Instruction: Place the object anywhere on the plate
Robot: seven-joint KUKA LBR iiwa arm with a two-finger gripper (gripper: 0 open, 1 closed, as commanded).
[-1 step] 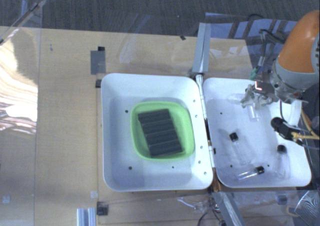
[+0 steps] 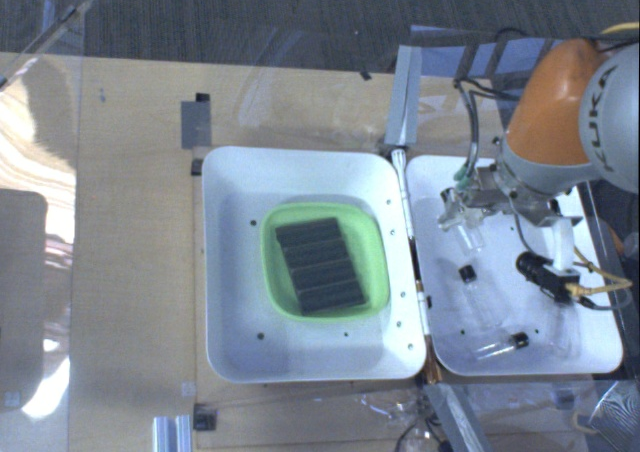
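Two white bins (image 2: 230, 240) sit side by side; the dark ridged object (image 2: 319, 265) lies on the green plate (image 2: 372, 252) in the left one. Whether the hand (image 2: 462, 212) over the right bin (image 2: 600, 345) grips anything is unclear.

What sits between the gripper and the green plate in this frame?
In the camera view, the gripper hovers over the right bin. Between it and the green plate, which bears a dark ridged block, lie only white bin floor and the two bins' adjoining walls.

The arm (image 2: 575, 110) is grey with a broad orange band and dark lettering (partly cut off); black cables (image 2: 480, 70) loop beside its pale metallic wrist.
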